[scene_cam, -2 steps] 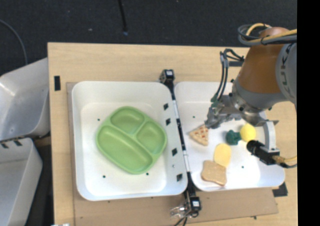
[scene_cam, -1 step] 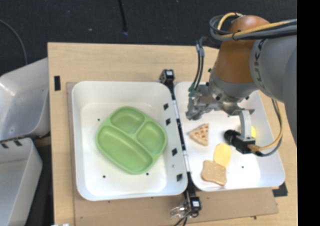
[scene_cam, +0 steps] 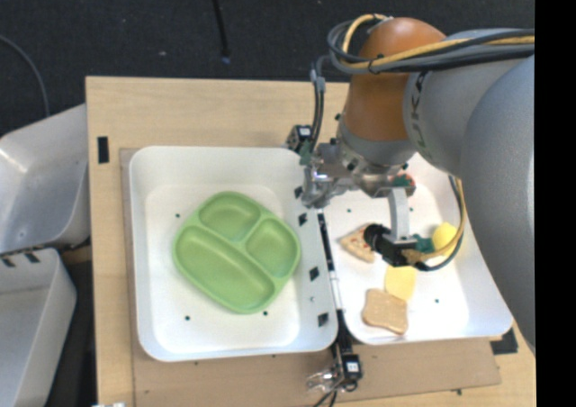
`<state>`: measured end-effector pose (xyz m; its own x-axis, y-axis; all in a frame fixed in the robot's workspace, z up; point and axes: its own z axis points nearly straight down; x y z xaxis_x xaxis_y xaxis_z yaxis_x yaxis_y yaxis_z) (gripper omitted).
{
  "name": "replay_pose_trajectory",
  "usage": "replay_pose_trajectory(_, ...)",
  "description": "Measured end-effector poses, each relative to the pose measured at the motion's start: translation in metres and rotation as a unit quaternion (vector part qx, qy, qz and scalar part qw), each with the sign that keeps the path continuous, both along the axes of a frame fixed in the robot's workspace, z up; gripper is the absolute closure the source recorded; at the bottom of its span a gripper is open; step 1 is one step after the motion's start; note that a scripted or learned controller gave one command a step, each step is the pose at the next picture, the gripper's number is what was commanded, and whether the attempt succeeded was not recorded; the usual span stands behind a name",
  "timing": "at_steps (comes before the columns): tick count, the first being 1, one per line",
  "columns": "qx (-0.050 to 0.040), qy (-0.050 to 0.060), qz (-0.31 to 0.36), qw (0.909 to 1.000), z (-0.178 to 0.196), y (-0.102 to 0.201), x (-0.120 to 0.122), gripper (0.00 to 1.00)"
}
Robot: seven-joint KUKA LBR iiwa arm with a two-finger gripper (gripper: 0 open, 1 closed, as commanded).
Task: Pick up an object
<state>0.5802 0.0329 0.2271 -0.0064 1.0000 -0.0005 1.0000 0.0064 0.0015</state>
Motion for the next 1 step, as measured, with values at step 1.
replay_pose_trajectory(1, 0.0008, 0.000, 0.000, 1.0000, 0.0137, 0.0433, 0.0158, 1.00)
